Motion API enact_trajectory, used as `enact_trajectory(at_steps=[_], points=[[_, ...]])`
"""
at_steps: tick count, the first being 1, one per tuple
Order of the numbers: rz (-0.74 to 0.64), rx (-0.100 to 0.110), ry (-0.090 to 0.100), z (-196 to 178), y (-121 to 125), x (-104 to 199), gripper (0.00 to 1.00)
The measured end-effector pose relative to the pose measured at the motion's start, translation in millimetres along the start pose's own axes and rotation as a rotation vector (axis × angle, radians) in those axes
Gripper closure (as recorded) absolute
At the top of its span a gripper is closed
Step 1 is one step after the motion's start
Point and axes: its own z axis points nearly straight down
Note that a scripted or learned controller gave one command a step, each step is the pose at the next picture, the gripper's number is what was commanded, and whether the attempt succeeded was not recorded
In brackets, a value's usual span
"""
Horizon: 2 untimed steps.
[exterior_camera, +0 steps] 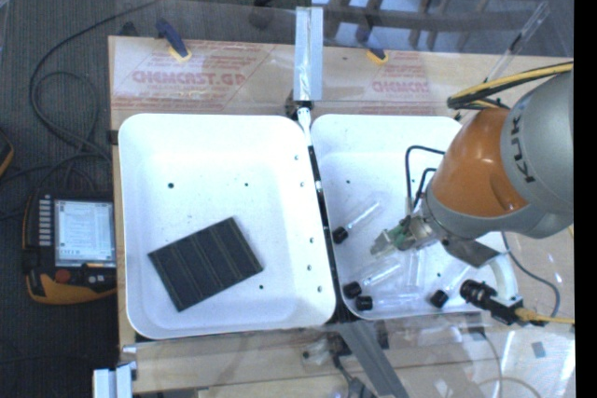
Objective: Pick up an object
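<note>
2 shallow white bins sit side by side on the table (205, 75), their inner rims meeting along a dark seam down the middle.

The left bin (140, 154) has plenty of open floor. Its one item, a dark grey ribbed pad (206, 263), lies flat in the lower half, well apart from the upper and left walls and nearer the lower rim. The pad is a thin rectangle with parallel grooves. It is turned at a slant, its long axis running from lower left to upper right.

The right bin (373, 140) is tighter. The grey arm (546, 158) with its orange band (476, 172) covers much of the right side, leaving bare floor mainly in the upper left. Several clear plastic tubes with black caps lie scattered along the lower part. 1 clear tube (359, 219) lies near the left wall, slanting from lower left to upper right with its cap at the lower end. Another clear tube (378, 277) lies near the lower rim on a similar slant, and a black cap (438, 298) shows further right.

The gripper (399, 238) hangs low over the right bin's floor, between these tubes. Whether it is released or clenched I cannot tell, since the wrist hides its tips and the clear plastic blurs into the white floor.

A transparent sheet (410, 14) stands along the far edge of the table.
</note>
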Motion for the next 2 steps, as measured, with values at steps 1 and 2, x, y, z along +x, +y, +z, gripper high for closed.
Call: enact_trajectory(at_steps=[1,2], points=[[-0.063,0.023,0.015,-28.2,14.0,-29.8,1.00],[-0.133,0.022,0.015,-81.9,64.6,62.2,1.00]])
